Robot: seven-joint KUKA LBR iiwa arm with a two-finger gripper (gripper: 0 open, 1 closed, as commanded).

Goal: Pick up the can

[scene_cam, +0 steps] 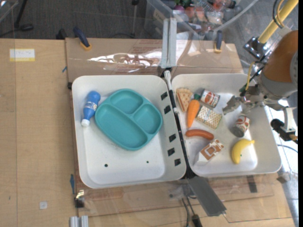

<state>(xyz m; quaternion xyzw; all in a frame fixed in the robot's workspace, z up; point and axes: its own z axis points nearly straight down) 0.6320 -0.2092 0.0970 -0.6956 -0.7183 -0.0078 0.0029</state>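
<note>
Camera view: can (241, 125) just below jaws.

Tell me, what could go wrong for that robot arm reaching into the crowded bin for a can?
Two cans lie in the right white bin: a red-and-white can near the top and another red-and-white can right below the pincer. It might take either. The yellow lemon-shaped toy sits close beside the nearer can and could get nudged. Both cans look tilted, so one might slip or roll away.
</note>
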